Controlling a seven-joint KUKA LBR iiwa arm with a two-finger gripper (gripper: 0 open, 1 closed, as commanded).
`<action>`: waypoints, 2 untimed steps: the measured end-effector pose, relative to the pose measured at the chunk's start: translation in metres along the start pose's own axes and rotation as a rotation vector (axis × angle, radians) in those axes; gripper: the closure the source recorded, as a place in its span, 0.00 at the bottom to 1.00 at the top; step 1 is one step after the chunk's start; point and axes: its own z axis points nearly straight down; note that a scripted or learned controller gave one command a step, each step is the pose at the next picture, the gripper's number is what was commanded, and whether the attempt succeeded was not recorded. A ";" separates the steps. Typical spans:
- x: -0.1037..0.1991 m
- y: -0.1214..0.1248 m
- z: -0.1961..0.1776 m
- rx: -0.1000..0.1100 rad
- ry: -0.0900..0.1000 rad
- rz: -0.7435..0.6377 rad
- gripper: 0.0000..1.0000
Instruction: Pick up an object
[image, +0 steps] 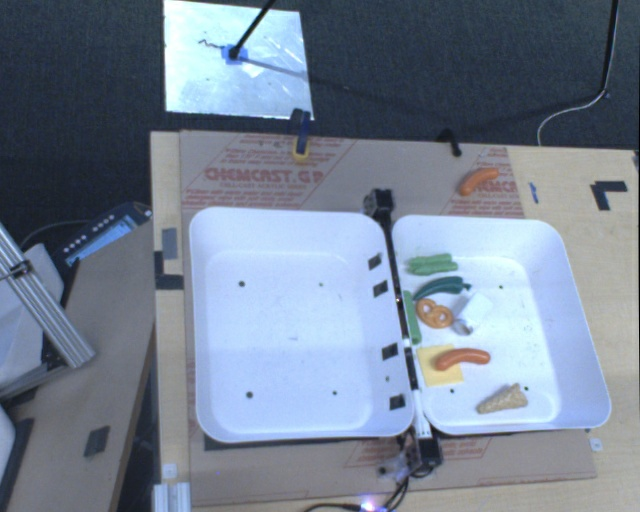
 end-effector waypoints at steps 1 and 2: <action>0.023 -0.096 -0.064 0.009 0.004 0.003 1.00; 0.096 -0.096 0.065 0.031 0.011 -0.005 1.00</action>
